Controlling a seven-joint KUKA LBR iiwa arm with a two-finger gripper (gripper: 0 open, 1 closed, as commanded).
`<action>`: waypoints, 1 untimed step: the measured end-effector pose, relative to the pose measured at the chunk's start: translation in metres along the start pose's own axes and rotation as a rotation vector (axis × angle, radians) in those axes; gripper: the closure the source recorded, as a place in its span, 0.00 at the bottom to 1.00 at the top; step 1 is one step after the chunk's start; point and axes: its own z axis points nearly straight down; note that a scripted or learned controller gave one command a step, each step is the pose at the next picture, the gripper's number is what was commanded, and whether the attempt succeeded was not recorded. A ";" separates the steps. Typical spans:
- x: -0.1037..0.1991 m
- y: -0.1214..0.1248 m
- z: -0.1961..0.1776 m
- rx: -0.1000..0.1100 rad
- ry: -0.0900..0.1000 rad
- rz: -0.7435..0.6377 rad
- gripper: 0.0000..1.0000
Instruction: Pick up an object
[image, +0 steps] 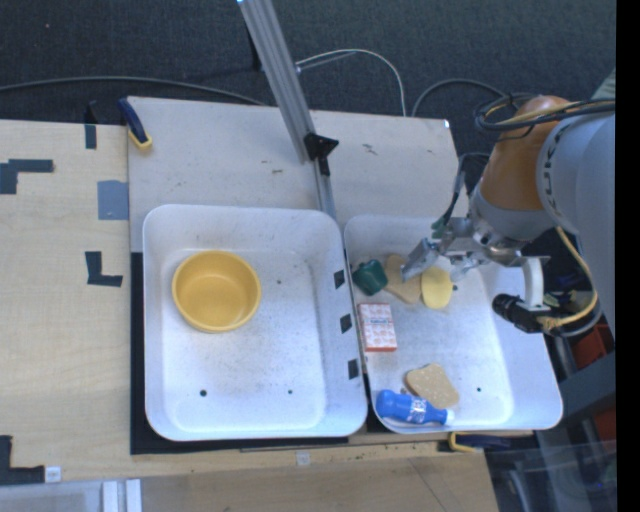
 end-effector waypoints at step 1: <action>-0.001 0.002 0.036 -0.012 -0.002 0.001 0.00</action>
